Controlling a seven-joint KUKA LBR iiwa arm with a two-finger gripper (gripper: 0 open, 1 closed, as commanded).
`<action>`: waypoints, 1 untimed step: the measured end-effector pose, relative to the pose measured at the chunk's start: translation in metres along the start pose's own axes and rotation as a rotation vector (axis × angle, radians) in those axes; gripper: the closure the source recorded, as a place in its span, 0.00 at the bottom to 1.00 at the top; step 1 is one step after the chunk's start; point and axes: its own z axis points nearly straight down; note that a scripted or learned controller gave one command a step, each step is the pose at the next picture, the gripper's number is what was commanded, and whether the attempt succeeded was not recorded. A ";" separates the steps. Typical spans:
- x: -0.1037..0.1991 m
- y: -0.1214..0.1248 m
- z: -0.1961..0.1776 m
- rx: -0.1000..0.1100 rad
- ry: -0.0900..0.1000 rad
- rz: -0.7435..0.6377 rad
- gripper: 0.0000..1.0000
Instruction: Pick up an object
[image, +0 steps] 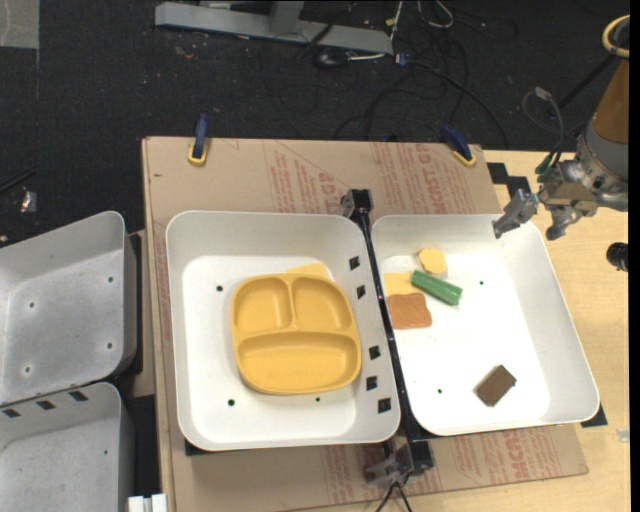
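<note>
Green block (436, 288) sits at 10 o'clock in the right bin (560, 330), fingers (515, 218) spread empty above, ready to drop.

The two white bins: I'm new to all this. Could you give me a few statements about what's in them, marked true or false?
1. The yellow divided tray lies in the left bin. True.
2. The green stick lies in the left bin. False: it is in the right bin.
3. The brown block lies apart from the other pieces. True.
4. The gripper holds the brown block. False: it hangs over the right bin's far corner, nothing between its fingers.
</note>
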 end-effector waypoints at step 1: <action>0.001 0.002 -0.007 -0.012 -0.003 -0.003 0.00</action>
